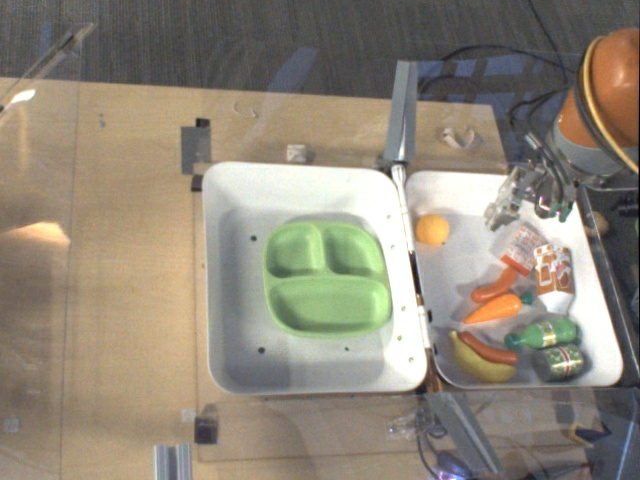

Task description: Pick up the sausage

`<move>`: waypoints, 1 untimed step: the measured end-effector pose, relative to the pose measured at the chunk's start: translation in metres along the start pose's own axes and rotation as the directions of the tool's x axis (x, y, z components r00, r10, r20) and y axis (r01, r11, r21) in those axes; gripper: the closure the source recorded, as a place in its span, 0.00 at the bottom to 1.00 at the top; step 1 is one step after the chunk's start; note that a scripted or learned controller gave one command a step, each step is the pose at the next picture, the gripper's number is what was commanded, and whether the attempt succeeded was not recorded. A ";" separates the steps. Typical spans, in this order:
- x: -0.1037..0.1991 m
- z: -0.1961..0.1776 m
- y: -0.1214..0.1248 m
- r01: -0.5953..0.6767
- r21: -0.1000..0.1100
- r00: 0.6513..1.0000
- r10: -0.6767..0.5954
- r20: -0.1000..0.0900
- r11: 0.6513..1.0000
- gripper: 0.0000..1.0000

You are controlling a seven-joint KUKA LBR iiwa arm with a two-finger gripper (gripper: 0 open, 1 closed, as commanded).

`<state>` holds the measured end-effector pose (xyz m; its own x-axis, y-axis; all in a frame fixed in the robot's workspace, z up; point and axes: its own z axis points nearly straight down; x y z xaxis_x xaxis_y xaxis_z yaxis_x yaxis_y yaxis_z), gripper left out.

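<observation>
Wooden bench [110, 268] is carrying two white bins; the left bin [225, 268] is holding a green divided plate [326, 277]. The gripper [530, 196] is hanging over the far corner of the right bin [455, 193], apart from every item, and I cannot tell how its jaws are standing; glare is smearing them. The sausage [494, 290] is lying mid-bin, touching the carrot [493, 310], just beside a snack packet [520, 248]. You are wanting a descent centred on the sausage, jaws across its short width, clear of the carrot. A second reddish piece [488, 349] is resting on the banana [478, 363] and is proving hard to identify. The arm is running out of view at the right edge.
</observation>
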<state>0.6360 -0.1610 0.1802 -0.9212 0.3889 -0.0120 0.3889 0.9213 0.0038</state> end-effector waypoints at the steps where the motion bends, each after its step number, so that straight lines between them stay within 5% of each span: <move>1: 0.038 0.071 0.041 0.233 -0.002 0.972 -0.233 -0.004 0.972 1.00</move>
<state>0.6182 -0.1090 0.1085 -0.9865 0.1634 -0.0086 0.1634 0.9866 0.0025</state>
